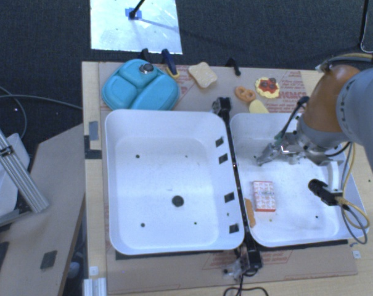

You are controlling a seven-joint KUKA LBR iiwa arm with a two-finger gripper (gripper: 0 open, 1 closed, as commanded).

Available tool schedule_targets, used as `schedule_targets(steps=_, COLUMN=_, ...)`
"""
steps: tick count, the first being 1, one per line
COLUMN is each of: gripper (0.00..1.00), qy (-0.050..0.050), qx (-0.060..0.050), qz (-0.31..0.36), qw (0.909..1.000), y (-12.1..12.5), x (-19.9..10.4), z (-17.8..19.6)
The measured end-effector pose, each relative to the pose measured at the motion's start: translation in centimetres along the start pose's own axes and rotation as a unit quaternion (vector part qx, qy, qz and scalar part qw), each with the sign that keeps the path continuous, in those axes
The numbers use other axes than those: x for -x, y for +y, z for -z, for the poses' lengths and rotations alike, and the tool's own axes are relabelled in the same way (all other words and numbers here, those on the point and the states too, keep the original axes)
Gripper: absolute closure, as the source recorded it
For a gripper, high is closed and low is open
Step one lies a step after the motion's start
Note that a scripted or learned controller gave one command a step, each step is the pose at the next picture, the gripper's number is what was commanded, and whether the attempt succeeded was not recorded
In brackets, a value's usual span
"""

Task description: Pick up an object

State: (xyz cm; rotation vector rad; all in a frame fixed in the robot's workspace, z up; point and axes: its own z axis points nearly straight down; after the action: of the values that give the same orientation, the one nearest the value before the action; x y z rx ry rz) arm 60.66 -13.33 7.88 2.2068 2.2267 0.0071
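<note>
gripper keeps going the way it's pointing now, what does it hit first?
Likely the bare floor of the right bin, left of the gripper, then its left wall. The small box sits nearer the camera, off that line. Depth is uncertain.

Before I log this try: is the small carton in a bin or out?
In: the carton lies flat inside the right bin.

bins: 2 point(174, 122) point(309, 236) | blue tray point(140, 86): 1 | toy foods behind bins: 4 point(203, 74) | box point(264, 196): 1
</note>
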Motion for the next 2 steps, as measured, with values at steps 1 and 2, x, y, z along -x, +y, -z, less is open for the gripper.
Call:
schedule_targets(steps=1, gripper=0.00, qy=0.000, qx=0.006, qz=0.001, qw=1.0000, y=4.5, x=-4.3, z=14.5)
schedule_targets(steps=2, gripper=0.00, qy=0.001, qx=-0.004, qz=-0.007, qw=1.0000, y=1.8, x=3.6, z=9.4)
